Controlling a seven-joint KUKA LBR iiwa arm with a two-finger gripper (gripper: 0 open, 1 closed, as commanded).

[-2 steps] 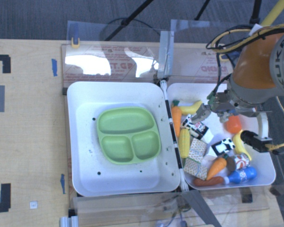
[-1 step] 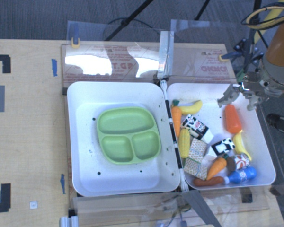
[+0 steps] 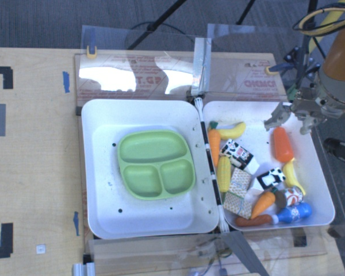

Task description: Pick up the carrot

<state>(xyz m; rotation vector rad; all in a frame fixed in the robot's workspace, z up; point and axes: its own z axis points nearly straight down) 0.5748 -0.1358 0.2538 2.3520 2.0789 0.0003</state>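
The right bin (image 3: 324, 171) holds a pile of toy food. An orange carrot (image 3: 263, 203) lies tapered near the bin's front, between a patterned block (image 3: 237, 191) and a small ball (image 3: 293, 196). A second orange carrot-like piece (image 3: 214, 144) with a green top lies along the bin's left wall. A larger orange-red elongated piece (image 3: 282, 145) rests at the right. My gripper (image 3: 290, 122) hovers at the back right of this bin, just above that orange-red piece, open with nothing between its fingers.
The left bin (image 3: 98, 125) holds a green divided tray (image 3: 156, 164). Around the carrots lie a corn cob (image 3: 223, 175), two cow-patterned cartons (image 3: 239, 153), a yellow banana (image 3: 233, 130), a red sausage (image 3: 253, 221) and a blue toy (image 3: 293, 213). Clear panels stand behind both bins.
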